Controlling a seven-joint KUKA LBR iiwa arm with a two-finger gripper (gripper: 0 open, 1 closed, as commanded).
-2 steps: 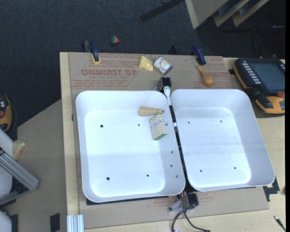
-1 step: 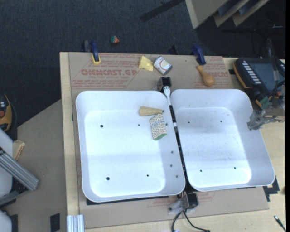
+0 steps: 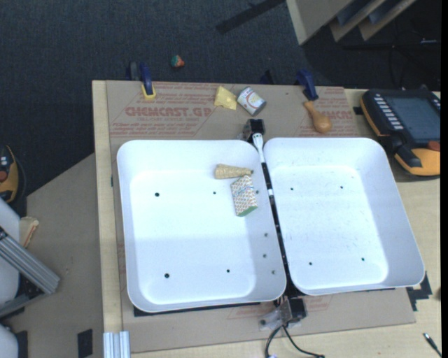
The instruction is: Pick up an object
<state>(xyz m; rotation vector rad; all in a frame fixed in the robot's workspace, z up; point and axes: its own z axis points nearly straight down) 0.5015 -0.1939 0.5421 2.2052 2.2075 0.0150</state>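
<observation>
Fingers: spread cannot be told. Left bin (image 3: 140, 231), white and shallow, far-right part: tan cone-shaped piece (image 3: 232, 171) lying flat; green-patterned packet (image 3: 243, 195) just nearer than it, close to the bin's right wall. Right bin (image 3: 392, 210) set against left bin's right side. Worktop (image 3: 112, 112) beyond left bin's far-right corner: yellow wedge (image 3: 225, 98), small white box (image 3: 251, 101) just beside it. Blue clamp (image 3: 146, 81) beyond far-left corner.

Dark blue-grey carpet (image 3: 84, 42) around a light wood bench (image 3: 77, 231). Brown cardboard sheet (image 3: 182, 108) on top, red print, held by blue clamps (image 3: 145, 78). Pale furniture (image 3: 343, 17) top right, maybe shelving. Aluminium rail (image 3: 28, 262) at left. Even light, soft shadows.
</observation>
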